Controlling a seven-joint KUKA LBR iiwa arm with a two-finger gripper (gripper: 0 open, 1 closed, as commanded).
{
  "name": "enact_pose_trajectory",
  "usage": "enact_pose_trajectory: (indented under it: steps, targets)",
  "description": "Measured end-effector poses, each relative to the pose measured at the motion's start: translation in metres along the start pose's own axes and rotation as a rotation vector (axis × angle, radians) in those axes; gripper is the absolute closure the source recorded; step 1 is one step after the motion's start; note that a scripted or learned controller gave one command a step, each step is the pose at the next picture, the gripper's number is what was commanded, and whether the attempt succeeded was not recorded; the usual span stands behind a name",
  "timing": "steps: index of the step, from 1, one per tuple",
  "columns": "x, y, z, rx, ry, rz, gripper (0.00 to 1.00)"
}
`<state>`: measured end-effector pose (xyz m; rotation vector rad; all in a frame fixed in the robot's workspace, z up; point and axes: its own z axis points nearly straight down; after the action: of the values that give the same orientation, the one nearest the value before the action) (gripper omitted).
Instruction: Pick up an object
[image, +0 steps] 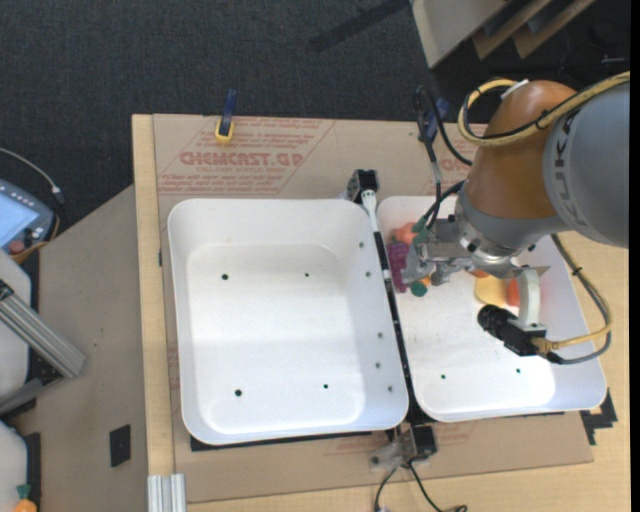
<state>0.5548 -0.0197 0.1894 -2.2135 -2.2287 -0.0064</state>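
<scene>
You see the arm (545, 160) reaching in from the right and bending down over the right bin (480, 395). Its grey body and orange band cover much of that bin's far half. The gripper (432, 268) hangs below the wrist, close to the bin's left wall. The wrist hides it from above, so you cannot tell whether it is wide or narrow, or whether it holds anything.

The things to pick lie in the right bin, in two small groups. By the left wall, just beside the gripper, you find a purple piece (398, 263). An orange piece (403, 234) lies just behind it and a small green piece (418, 291) just in front. You cannot tell whether the gripper touches any of them. Further right, partly under the arm, a yellow piece (489, 291) lies against a red-orange piece (513, 292). In front of those two, a black block (505, 331) on a yellow cable (580, 345) hangs off the arm over the bin floor.

The left bin (275, 330) sits touching the right one along their shared edge. Both rest on a cardboard sheet (250, 150) with red lettering. A blue and yellow clamp (227, 122) grips the sheet's far edge. A black clip (362, 185) sits at the far end of the seam between the bins, and another clip (412, 443) at the near end.
</scene>
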Motion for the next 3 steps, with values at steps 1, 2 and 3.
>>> enact_pose_trajectory:
  steps: [1,2,3]
  targets:
    - [0.083,-0.029,0.005,0.008,0.0,-0.001,1.0]
    - [0.025,-0.054,-0.087,-0.006,-0.005,0.012,1.0]
    - [-0.06,-0.059,-0.087,0.0,-0.008,0.016,1.0]
